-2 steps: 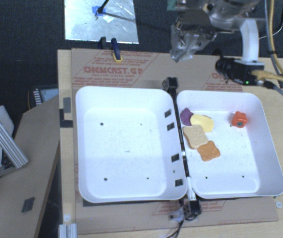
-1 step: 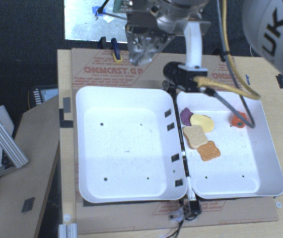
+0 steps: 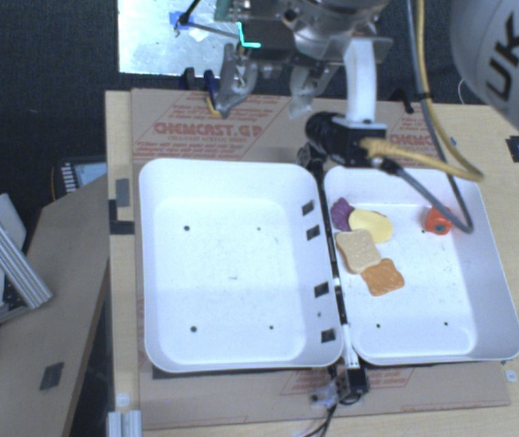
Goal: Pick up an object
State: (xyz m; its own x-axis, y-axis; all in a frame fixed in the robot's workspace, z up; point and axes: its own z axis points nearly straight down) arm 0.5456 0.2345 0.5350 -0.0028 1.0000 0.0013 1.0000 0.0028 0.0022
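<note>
White right bin [image 3: 478, 335] holds purple piece [image 3: 341, 212], yellow piece [image 3: 372, 225], tan toast slice [image 3: 359, 249], orange-brown slice [image 3: 385, 278], orange ball [image 3: 437, 222]; gripper [image 3: 264, 87] hangs above the bins' far edge, fingers spread, gripping nothing.

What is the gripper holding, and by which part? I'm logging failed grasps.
Nothing. The gripper hangs above the bench behind the bins with nothing between its fingers. The toy food pieces lie in the right bin.
</note>
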